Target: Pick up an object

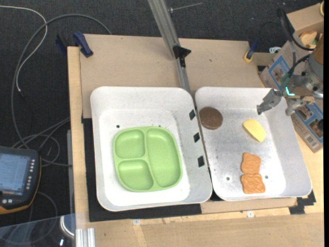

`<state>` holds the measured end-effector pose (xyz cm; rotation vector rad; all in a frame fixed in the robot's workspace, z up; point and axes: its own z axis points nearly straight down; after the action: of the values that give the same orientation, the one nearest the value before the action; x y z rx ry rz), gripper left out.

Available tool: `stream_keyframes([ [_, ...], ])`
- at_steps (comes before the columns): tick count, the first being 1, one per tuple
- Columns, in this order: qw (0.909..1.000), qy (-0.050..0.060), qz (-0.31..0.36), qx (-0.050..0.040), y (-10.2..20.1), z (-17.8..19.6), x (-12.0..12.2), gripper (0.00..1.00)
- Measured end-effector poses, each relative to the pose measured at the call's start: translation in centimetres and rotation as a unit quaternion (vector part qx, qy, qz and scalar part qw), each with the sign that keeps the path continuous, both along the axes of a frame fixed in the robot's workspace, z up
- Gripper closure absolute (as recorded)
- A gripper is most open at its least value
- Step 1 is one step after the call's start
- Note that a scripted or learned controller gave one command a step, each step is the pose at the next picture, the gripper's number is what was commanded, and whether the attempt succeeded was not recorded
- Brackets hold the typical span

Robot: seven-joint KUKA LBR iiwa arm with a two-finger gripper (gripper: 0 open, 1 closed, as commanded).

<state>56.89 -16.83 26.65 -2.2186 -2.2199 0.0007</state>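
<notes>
Nearest the camera, along the bottom of the view, runs the front edge of the pale wooden desk (154, 225), with a black mat under the two bins. In the right shallow white bin (288, 179), two orange waffle-shaped pieces (252, 173) lie closest to the front rim, one behind the other and touching. A little farther back lies a yellow wedge-shaped block (255, 129), set at a slant and apart from the orange pieces. To its left, near the bin's inner wall, sits a round brown disc (211, 118), flat on the bin floor.

The left shallow white bin (103, 112) holds a light green plastic plate with three compartments (148, 158), lying flat toward the front of that bin.

At the right bin's far right rim, the tool (280, 101) hangs above the bin, just beyond the yellow block and not touching it. Two grey fingers (267, 105) show, standing apart, with nothing between them. A small teal light glows on the wrist above.

Farther back, a grey metal rail (167, 30) slants across the desk, and blue clamps (82, 44) grip its far corners. Black cables trail over the dark floor at left.
</notes>
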Motion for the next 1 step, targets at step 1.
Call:
stream_keyframes([
  [1,1.0000,-0.001,0.001,-0.0001,0.04,1.14,0.08,1.00],
])
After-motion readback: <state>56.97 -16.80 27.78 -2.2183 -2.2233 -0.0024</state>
